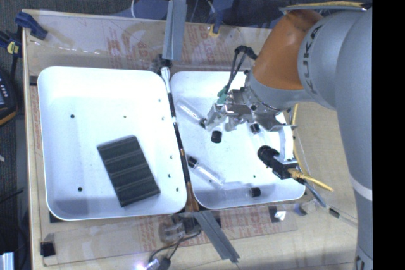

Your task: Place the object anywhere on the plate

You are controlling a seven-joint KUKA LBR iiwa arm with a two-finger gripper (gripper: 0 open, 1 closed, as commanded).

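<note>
arm [316, 54] reaching in from right, over right bin [190, 88] | gripper [218, 118] low over bin's upper middle, jaws state: cannot tell, nothing seen pinched | dark ribbed plate [128, 170] flat in left bin [54, 82], lower middle | clear syringe-like object [204, 169] lying in right bin, lower left, apart from gripper | bins on surface [95, 44]

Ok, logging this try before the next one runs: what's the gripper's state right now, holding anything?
Gripper: over the right bin; whether it is open, shut or holding anything cannot be told.
</note>
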